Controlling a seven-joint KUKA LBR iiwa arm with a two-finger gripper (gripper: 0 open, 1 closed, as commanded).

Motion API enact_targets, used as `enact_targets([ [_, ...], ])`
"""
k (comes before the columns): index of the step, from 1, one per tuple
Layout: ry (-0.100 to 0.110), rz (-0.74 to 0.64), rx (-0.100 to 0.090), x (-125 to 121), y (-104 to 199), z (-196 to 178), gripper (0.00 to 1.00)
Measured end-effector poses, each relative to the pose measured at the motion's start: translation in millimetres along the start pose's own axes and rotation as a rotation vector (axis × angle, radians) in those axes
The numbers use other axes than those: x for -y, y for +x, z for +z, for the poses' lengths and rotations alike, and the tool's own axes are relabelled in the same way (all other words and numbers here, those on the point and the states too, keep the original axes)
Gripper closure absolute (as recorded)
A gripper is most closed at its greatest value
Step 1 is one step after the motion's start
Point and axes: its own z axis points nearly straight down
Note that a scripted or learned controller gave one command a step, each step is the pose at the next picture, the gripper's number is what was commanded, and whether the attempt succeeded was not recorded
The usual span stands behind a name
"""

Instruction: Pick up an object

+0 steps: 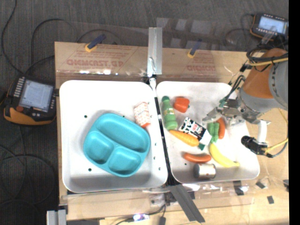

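The objects for picking lie in the right bin (pixel 253 170), beneath and to the left of the hand (pixel 224 112); the hand hangs low over that bin's right part, and whether it is spread or pressed together cannot be told, since the metal parts blur together there; nothing can be seen pinched in it; just under the hand stand a small green vegetable (pixel 213 130) and an orange-red piece (pixel 221 129), side by side and touching; beside them, further left, lies a black-and-white carton (pixel 193 129), tilted, with a carrot (pixel 183 138) along its lower edge; nearer the bin's front rim sit a banana (pixel 221 156), a red sausage (pixel 197 157) and a grey can (pixel 205 171); beyond the carton, toward the divider, a green bottle (pixel 168 113) lies lengthwise with a red pepper (pixel 181 104) just beside it; farther still, in the left bin (pixel 70 172), rests a blue three-part tray (pixel 117 143), and a small red-and-white packet (pixel 142 114) leans near its upper right; the tabletop (pixel 117 60) beyond carries brown cardboard.
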Motion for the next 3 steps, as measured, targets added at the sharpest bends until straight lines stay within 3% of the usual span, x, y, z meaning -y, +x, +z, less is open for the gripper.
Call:
enact_targets([
  [1, 0.003, 0.0, 0.001, 1, 0, -7, 1.0],
  [2, -0.002, 0.033, 0.007, 26, 47, -1, 1.0],
  [3, 0.002, -0.045, 0.009, 1, 85, -138, 1.0],
])
